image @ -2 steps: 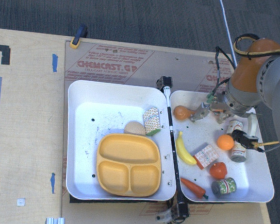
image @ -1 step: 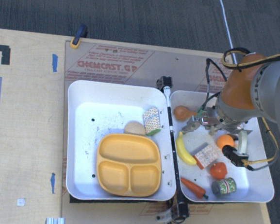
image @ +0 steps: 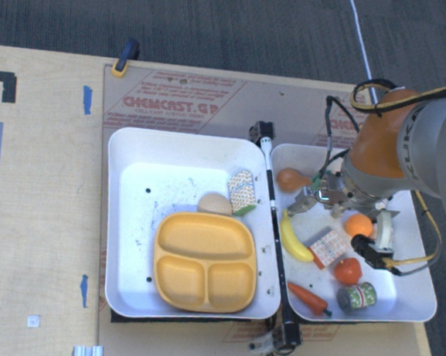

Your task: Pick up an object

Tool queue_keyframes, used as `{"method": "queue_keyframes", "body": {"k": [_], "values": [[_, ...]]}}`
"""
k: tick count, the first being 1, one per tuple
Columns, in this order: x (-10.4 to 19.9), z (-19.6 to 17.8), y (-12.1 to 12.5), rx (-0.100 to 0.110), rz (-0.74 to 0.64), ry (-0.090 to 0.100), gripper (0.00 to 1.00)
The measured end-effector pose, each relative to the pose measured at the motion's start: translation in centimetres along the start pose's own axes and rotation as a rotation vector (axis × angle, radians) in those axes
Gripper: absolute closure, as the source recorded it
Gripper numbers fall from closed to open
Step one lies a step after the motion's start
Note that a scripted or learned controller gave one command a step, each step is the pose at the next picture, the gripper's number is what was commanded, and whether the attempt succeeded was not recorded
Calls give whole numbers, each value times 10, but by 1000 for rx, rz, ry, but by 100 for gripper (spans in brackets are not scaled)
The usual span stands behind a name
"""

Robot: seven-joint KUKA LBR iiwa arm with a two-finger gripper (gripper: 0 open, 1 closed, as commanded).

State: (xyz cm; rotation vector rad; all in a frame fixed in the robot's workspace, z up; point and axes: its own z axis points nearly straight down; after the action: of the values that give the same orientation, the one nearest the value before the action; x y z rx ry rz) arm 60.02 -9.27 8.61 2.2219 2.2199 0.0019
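Note:
My gripper [image: 342, 217] hangs low over the right bin [image: 421, 303], under the grey arm with the orange band. It looks open: one metal finger [image: 301, 203] points left and the other finger [image: 384, 232] stands at the right. An orange ball [image: 358, 224] lies between them, nearer the right finger, and I cannot tell whether it is touched. Just below lie a pink and white box [image: 329, 247], a red tomato [image: 347, 269] and a yellow banana [image: 295, 238]. A brown round thing [image: 289, 179] sits left of the wrist.
A carrot [image: 307, 297] and a green can [image: 358, 296] lie at the right bin's near edge. The left bin [image: 127, 204] holds a yellow divided plate [image: 205, 269], a beige lump [image: 215, 204] and a patterned packet [image: 242, 190]. Cables trail off the wrist.

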Motion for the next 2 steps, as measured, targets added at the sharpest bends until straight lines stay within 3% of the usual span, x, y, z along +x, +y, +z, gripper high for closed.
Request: {"method": "queue_keyframes", "body": {"k": [1, 2], "values": [[0, 0, -9, -1, 0, 0, 0], [0, -11, -7, -5, 1, -1, 100]]}}
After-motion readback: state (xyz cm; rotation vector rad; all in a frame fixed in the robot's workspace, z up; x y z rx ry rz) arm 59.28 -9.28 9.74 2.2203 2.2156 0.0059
